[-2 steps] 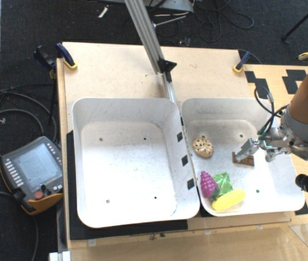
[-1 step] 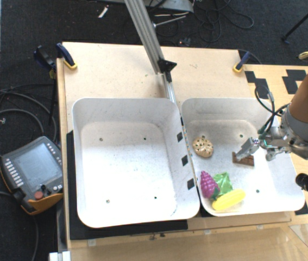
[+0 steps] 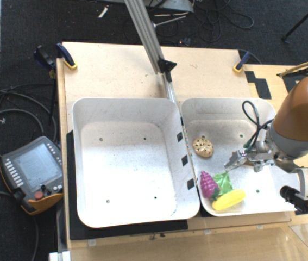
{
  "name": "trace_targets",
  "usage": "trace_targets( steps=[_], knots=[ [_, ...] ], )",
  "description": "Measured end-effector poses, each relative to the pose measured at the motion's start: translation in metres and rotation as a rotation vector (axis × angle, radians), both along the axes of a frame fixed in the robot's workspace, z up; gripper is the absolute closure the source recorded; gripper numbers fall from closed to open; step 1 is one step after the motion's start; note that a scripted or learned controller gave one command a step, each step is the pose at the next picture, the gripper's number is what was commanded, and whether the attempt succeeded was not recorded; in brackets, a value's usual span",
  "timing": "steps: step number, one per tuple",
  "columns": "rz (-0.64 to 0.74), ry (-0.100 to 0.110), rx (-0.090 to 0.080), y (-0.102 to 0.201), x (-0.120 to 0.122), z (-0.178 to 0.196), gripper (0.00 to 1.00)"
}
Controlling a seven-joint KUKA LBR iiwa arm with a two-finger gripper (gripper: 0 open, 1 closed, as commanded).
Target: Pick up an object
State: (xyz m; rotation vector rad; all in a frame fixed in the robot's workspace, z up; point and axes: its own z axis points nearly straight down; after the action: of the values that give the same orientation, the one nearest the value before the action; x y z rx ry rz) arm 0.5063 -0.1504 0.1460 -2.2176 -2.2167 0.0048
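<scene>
The right bin [image 3: 219, 113] holds a tan, cookie-like round piece [image 3: 202, 146] near its left wall. Toward its front lie a purple grape bunch [image 3: 208, 184], a green piece [image 3: 224, 181] and a yellow, corn-like piece [image 3: 228, 199], all close together. My gripper [image 3: 238, 159] hangs low over the middle of this bin, just right of the cookie and just above the green piece. Nothing shows in its grasp. The grey arm with the orange band [image 3: 300, 113] reaches in from the right.
The left bin [image 3: 88, 118] sits beside the right one, sharing a raised middle rim. A metal pole [image 3: 145, 31] slants up from the bins' back edge. A teach pendant [image 3: 31, 173] lies off the bench at the left.
</scene>
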Motion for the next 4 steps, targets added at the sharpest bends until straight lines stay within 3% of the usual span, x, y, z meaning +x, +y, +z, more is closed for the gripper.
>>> trace_targets(
  steps=[1,2,4],
  knots=[
    [-0.002,-0.008,-0.002,0.0,0.001,-0.051,0.0],
    [0.0,-0.012,-0.003,0.0,0.002,-0.039,1.0],
    [0.002,-0.012,-0.004,-0.003,0.001,0.061,1.0]
  ],
)
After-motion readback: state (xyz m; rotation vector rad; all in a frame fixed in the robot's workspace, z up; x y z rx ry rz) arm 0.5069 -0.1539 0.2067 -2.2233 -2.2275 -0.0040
